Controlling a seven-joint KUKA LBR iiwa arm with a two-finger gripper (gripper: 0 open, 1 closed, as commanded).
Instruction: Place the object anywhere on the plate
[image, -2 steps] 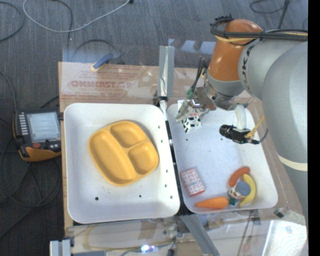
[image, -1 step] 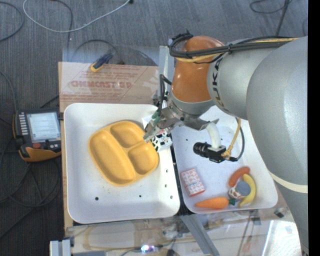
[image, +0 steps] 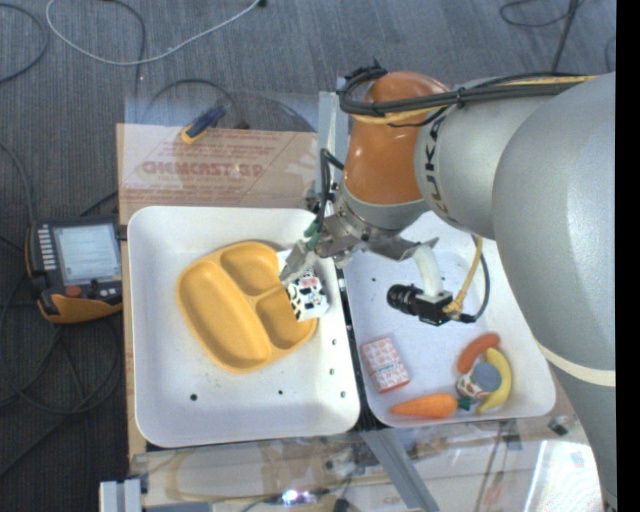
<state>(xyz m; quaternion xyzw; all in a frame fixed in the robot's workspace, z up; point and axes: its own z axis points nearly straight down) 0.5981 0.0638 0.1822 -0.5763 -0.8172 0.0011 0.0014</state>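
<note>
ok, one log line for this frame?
gripper: over plate's right edge | dice: at fingertips, grasp unclear | plate: yellow, left bin | carrot: right bin

Plate (image: 235, 315) in left bin (image: 160, 400) (carrot (image: 424, 406) in right bin (image: 520, 385)).

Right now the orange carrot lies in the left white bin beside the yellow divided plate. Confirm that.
Wrong bin. The camera view shows the orange carrot lying in the right white bin, near its front edge; the yellow divided plate sits in the left white bin.
</note>
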